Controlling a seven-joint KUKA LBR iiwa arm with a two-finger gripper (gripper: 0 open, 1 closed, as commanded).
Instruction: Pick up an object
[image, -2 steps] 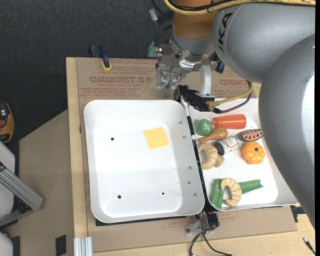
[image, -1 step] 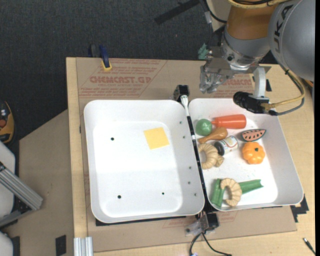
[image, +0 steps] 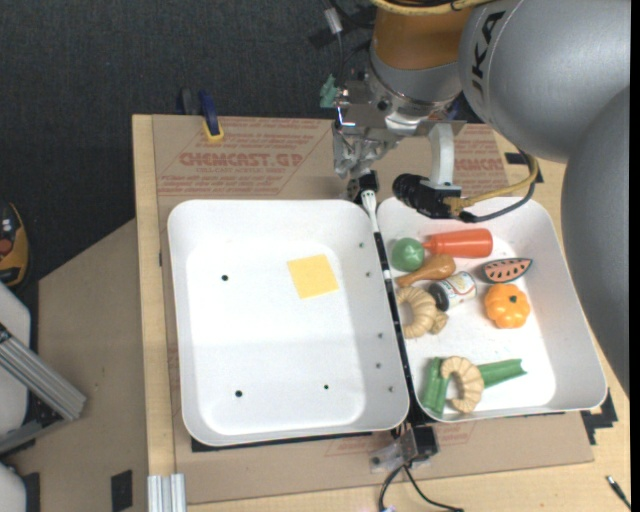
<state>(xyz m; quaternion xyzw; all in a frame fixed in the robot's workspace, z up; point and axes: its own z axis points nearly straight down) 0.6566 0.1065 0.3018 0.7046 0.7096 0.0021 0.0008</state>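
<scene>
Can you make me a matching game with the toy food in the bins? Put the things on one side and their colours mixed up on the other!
Things:
1. cheese slice
2. toy pumpkin
3. watermelon slice
4. croissant

Colours:
A. orange
B. tan
C. yellow
D. red with black seeds

Right pairs: 1-C, 2-A, 3-D, 4-B.

The cheese slice lies alone in the left bin; the other three are in the right bin.

yellow square, orange pumpkin (green stem)
</scene>
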